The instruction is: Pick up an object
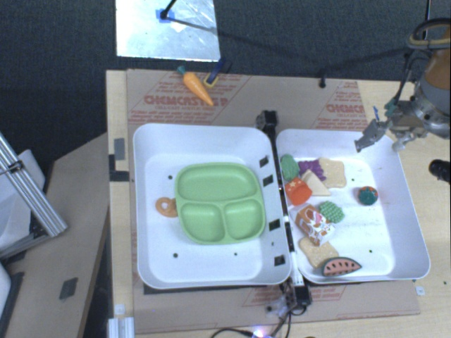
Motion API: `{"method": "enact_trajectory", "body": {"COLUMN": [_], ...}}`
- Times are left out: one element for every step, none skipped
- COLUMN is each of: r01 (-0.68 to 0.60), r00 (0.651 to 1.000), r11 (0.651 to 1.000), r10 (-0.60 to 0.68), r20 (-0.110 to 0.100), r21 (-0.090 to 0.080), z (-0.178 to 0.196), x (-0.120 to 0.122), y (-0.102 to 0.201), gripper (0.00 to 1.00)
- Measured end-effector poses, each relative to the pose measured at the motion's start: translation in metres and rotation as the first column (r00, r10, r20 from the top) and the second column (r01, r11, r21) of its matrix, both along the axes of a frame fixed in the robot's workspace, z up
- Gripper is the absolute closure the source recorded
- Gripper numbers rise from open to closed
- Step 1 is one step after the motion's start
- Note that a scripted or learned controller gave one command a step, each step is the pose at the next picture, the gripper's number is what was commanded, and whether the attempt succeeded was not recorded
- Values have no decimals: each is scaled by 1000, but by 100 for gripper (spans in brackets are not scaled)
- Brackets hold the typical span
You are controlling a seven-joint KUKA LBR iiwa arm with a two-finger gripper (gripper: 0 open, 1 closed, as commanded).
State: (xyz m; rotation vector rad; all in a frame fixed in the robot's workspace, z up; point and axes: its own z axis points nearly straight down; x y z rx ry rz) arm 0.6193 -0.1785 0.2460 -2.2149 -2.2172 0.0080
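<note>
While claw (384,136) hovers spread, empty, teal ball (367,196) lies below, apart.

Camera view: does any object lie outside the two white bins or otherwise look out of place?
Yes. An orange carrot toy lies on the brown board behind the left bin, outside both bins, while most other toys sit clustered in the right bin.

My arm (433,83) reaches in above the right bin's (405,189) far right corner, my gripper (384,138) open and holding nothing.
</note>
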Motion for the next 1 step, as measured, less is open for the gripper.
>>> {"method": "enact_trajectory", "body": {"r01": [-3], "r00": [1000], "r11": [1000], "r10": [3], "r20": [11], "r21": [-2], "z": [7], "x": [2], "y": [0], "gripper": [0]}}
